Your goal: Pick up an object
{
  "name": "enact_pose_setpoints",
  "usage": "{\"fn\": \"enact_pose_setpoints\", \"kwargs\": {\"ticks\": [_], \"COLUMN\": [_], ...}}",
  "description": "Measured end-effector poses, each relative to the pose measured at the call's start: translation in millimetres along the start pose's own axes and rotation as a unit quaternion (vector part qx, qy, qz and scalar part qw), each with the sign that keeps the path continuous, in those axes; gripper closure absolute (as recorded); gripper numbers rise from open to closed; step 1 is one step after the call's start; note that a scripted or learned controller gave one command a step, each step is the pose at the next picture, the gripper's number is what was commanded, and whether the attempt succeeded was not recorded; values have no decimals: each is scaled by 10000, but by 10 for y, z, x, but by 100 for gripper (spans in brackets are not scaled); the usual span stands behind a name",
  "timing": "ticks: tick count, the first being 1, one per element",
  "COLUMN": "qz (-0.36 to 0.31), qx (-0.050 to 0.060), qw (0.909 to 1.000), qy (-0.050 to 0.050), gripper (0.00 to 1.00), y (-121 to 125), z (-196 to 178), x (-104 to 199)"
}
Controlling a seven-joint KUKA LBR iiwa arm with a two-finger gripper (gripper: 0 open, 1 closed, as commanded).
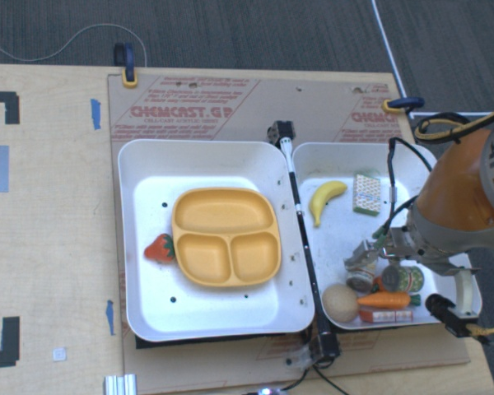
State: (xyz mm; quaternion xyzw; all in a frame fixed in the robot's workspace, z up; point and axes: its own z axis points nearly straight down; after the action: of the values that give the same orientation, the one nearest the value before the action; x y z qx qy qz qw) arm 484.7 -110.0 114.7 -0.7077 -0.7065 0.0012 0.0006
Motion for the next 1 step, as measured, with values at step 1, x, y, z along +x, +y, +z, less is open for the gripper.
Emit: {"fn": "enact_pose_setpoints", "kwargs": {"ticks": [1], "qz": [7], "qx": [-44], "qw": [10000], "qy": [-10], "gripper": [0], "y": [-37], "z": [245], "x": [163]}}
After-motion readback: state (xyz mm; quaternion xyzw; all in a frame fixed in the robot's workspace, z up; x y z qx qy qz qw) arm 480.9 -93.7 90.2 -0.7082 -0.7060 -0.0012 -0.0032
